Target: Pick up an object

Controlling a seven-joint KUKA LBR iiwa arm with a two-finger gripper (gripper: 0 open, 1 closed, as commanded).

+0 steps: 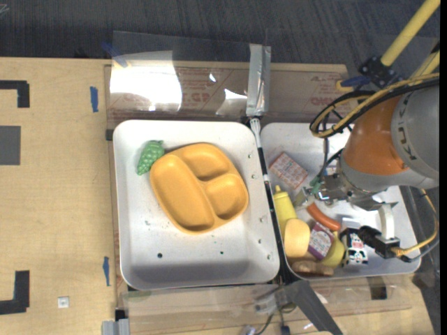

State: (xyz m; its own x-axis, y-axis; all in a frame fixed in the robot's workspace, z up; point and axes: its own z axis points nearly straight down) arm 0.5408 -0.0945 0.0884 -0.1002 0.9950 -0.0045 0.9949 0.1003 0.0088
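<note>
My gripper (323,192) hangs low in the right bin (399,269), under the grey wrist and its orange band. It sits just above an orange sausage-shaped toy (325,218). Around it lie a pink checkered packet (288,169), a yellow bottle (282,204), a pale yellow block (296,238), a purple packet (320,241) and a black-and-white spotted piece (356,251). I see nothing held between the fingers.
The left bin (133,257) holds an orange divided plate (199,185) with a green grape bunch (148,156) at its upper left corner. A brown piece (311,265) lies by the right bin's front wall. The ridge between the bins runs beside the yellow bottle.
</note>
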